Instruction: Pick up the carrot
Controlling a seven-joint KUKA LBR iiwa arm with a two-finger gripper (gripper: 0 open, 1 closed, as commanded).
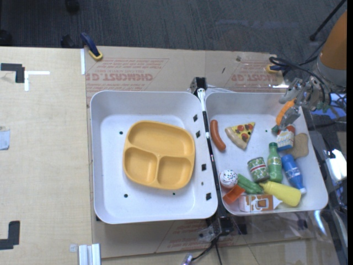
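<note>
Cardboard (132, 70) under white bins (105, 164) | dark carpet (193, 10) | jaws (290, 114) gripping carrot (283, 112)

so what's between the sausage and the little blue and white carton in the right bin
In the camera view, the pizza slice lies between the sausage and the carton.

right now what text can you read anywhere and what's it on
Cardboard under the bins: red print, seen reversed, too blurred to read for sure.
Green can, carton, blue bottle and small box: labels too small to read.
</note>
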